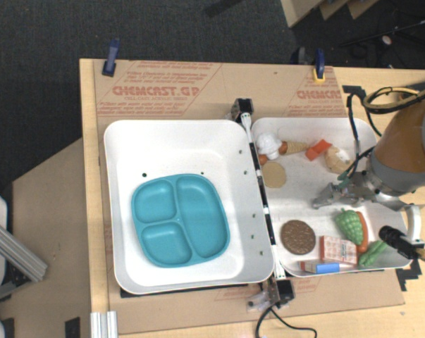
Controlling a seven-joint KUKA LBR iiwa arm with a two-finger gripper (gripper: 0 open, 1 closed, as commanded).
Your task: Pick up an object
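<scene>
Objects for picking lie in the right bin [297, 127]. Along its far side sit a white item [268, 144] with a small brown cone-like piece [292, 147] just beside it, an orange-red piece [318, 149], and a tan bread-like lump [335, 160]. A flat tan disc [274, 175] lies near the bin's left wall. Toward the near side there is a round brown patty [297, 236], a small red and white box [338, 249], and a white tube with a blue end [319, 267] against the near rim. A green leafy item [349, 225] lies right of the patty, touching an orange piece [364, 232], with a dark green item [372, 254] near the bin's right corner.

The claw [327, 197] is low over the middle of the right bin, between the bread-like lump and the green leafy item. Whether its grip is spread or closed cannot be told from this view, and nothing is seen held in it. The arm [402, 157] enters from the right.

The left bin [127, 146] holds a teal three-compartment plate [180, 219]. Both bins rest on the table [163, 90].
</scene>
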